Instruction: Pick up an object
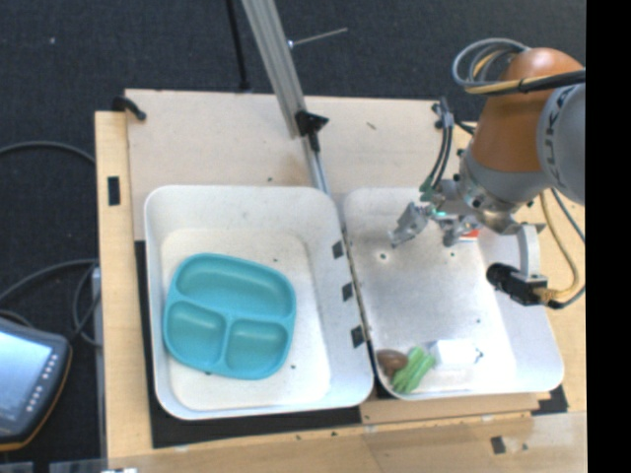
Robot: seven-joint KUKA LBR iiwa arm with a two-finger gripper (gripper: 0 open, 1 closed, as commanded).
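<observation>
The arm [518,116] came in from the right, cut off at the picture's edge, and its bulk hid part of the right bin's [449,284] far rim. The gripper [431,222] hung over the upper part of that bin, its fingers small and blurred among cables and fittings; whether they stood apart or together could not be told, and nothing could be seen between them. In the bin's near corner lay a green object [417,370], touching a brown object [392,361] on its left, with a white object [455,352] just beside it, pale against the bin and hard to outline. The left bin [246,205] held a blue divided tray [229,315]. No writing could be read anywhere.
</observation>
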